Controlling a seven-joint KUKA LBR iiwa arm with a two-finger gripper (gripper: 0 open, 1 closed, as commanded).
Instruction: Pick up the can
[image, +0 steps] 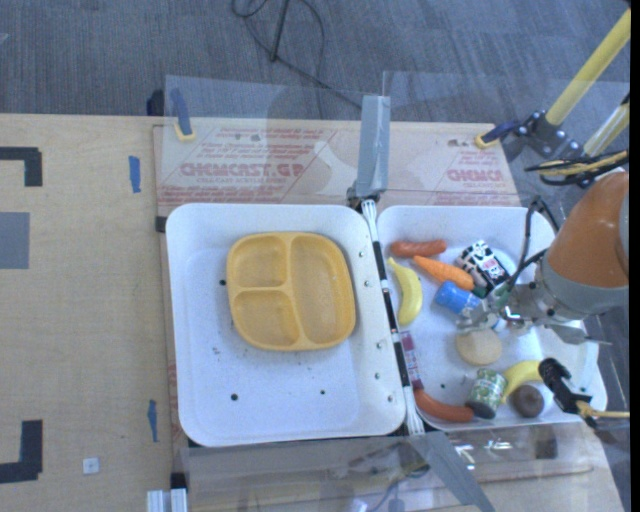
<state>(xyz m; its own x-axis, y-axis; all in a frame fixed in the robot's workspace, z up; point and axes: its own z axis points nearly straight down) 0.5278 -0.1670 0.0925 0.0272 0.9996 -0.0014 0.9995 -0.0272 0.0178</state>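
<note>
Small green-labelled metal can standing at 6 o'clock in the right shallow white plastic bin, touching a smooth orange-red sausage; metal 2-finger gripper at mid-bin, above a round beige bun, beside a blue cylinder; cannot tell whether open or closed; yellow 3-compartment plastic tray centred in the left bin.
</note>
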